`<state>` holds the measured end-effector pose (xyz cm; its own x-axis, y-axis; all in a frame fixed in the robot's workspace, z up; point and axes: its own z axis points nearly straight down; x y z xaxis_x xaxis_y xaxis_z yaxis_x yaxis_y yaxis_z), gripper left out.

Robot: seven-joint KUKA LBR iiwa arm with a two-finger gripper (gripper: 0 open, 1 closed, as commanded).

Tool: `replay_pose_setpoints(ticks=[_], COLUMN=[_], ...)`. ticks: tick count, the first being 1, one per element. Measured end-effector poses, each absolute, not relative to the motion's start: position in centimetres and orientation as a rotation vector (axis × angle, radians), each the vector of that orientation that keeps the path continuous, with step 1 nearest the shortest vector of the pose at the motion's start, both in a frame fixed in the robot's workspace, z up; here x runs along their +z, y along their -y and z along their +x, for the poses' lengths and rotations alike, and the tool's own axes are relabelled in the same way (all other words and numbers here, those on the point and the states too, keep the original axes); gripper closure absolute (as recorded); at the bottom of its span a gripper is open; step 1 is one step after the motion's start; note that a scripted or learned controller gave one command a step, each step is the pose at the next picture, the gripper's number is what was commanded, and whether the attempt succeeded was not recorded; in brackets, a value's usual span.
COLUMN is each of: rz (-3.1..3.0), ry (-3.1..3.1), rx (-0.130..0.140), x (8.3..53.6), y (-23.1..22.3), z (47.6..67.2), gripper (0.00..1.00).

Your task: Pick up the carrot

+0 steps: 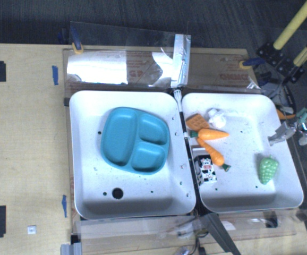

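Approach is the step judged in hand: 2 carrots (pixel 213 134) lie crossed near the right bin's (pixel 238 198) left wall, untouched. The jaws' state cannot be told at the gripper (pixel 291 133); a leftward reach is needed.

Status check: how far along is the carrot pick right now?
Nothing looks done yet. Two carrots lie in the right bin near its left wall, beside a waffle-like piece and a white item. The tool is at the bin's right rim, apart from both, holding nothing that I can see. Left: reach across, grasp a carrot, lift it.
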<state>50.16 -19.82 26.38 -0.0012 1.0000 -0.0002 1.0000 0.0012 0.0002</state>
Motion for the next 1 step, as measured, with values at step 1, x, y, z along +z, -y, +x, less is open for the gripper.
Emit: replay_pose_setpoints(ticks=[1], rz=[2.409], ry=[-2.025], rx=[-0.003], x=[17.88], y=[22.24], z=[54.27], gripper=[0.0])
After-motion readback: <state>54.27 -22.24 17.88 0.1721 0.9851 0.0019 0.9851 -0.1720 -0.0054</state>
